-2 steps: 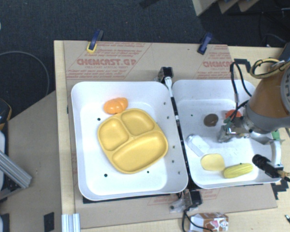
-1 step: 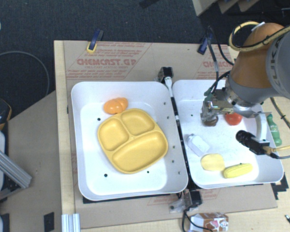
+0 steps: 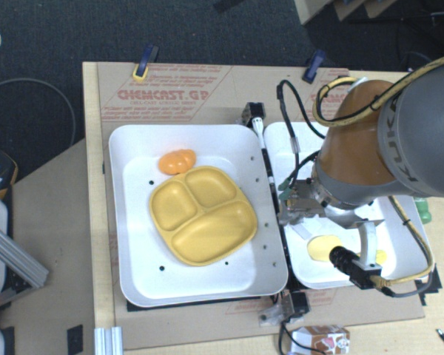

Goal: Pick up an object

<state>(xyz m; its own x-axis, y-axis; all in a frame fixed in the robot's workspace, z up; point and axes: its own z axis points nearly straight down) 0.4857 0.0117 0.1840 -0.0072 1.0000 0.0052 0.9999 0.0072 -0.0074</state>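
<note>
A: Room to move?

B: My arm (image 3: pixel 370 135) comes in from the right and hangs over the right bin (image 3: pixel 407 261), covering most of it. My gripper (image 3: pixel 300 202) sits low by that bin's left wall, just beside the divider between the two bins. Tight there. The left bin (image 3: pixel 129 220) has open white floor along its left and bottom edges.

A: Gripper state?

B: Cannot tell, the wrist hides it.

A: Any writing?

B: The cardboard sheet (image 3: pixel 166 91) under the bins reads "CHEMCAST" in red, with more print I can't read. Blue clips (image 3: pixel 144 61) pin its top edge.

A: Things to pick?

B: A yellow divided plate (image 3: pixel 202 214) sits mid left bin, long axis running upper left to lower right. A small orange lump (image 3: pixel 177 161) touches its top rim. In the right bin, a pale yellow piece (image 3: pixel 323 248) lies near the bottom, just under my wrist, apart from the gripper. A green bit (image 3: pixel 423 213) is at that bin's right wall.
</note>
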